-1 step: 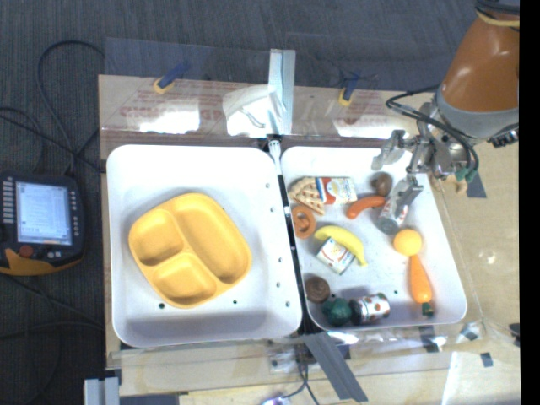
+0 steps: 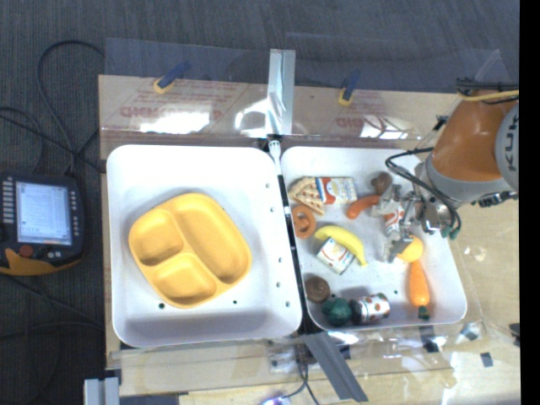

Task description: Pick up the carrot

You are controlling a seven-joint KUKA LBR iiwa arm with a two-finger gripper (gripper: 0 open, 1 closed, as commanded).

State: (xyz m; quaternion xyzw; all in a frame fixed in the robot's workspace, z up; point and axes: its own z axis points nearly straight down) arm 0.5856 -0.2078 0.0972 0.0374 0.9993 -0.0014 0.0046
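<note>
The carrot point(image 2: 418, 288) lies loose near the right bin's point(image 2: 451, 310) front right corner, just below a small yellow piece, and the gripper point(image 2: 400, 226) hangs above and beside it, its state impossible to tell, so the pick looks not yet made

Dark grey carpet floor point(image 2: 253, 15) surrounds a light wood bench point(image 2: 126, 99). Clear plastic sheets point(image 2: 194, 108) at the bench's far edge catch glare, held by a blue clip point(image 2: 171, 77) and a yellow clip point(image 2: 346, 93). A metal post point(image 2: 281, 83) stands mid-bench. Far left on the floor, a pendant point(image 2: 40, 222) with lit screen, black cable point(image 2: 59, 91) looping behind it. Even overhead light.
</note>
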